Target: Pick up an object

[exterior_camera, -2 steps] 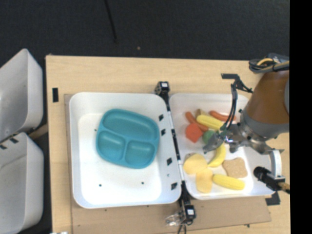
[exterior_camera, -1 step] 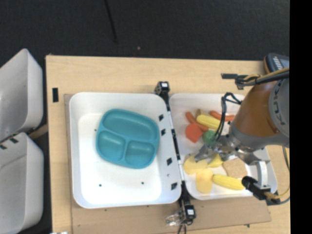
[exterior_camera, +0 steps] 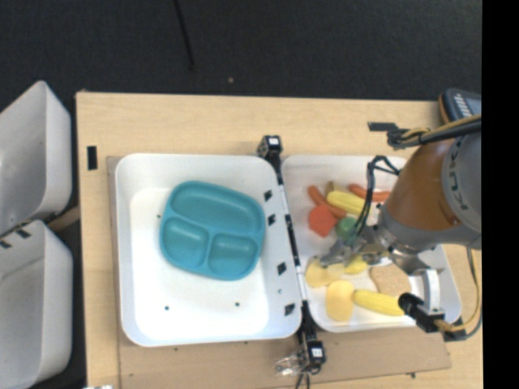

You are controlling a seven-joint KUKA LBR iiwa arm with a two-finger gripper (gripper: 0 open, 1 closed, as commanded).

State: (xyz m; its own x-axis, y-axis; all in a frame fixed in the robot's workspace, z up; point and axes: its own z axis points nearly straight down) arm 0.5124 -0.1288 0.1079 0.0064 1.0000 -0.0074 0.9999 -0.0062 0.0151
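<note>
The right bin (exterior_camera: 297, 167) holds several toy foods. At its back lie an orange carrot piece (exterior_camera: 316, 194), a red piece (exterior_camera: 323, 220), a yellow piece (exterior_camera: 347, 203) and a small green piece (exterior_camera: 347, 228). Toward the front are a pale yellow lump (exterior_camera: 318, 275), a rounder yellow piece (exterior_camera: 340, 300), a corn cob (exterior_camera: 379, 302) and a tan slice (exterior_camera: 390, 279). My gripper (exterior_camera: 345, 255) hangs low over the middle of this bin, just in front of the green piece and above the pale yellow lump. The arm's wrist hides whatever lies to its right.
A blue divided plate (exterior_camera: 212, 229) lies in the left bin (exterior_camera: 128, 298). A raised divider with black clips (exterior_camera: 284, 241) separates the two bins. The grey and orange arm (exterior_camera: 430, 193) covers the right bin's right side. Cables (exterior_camera: 450, 327) trail near its front right corner.
</note>
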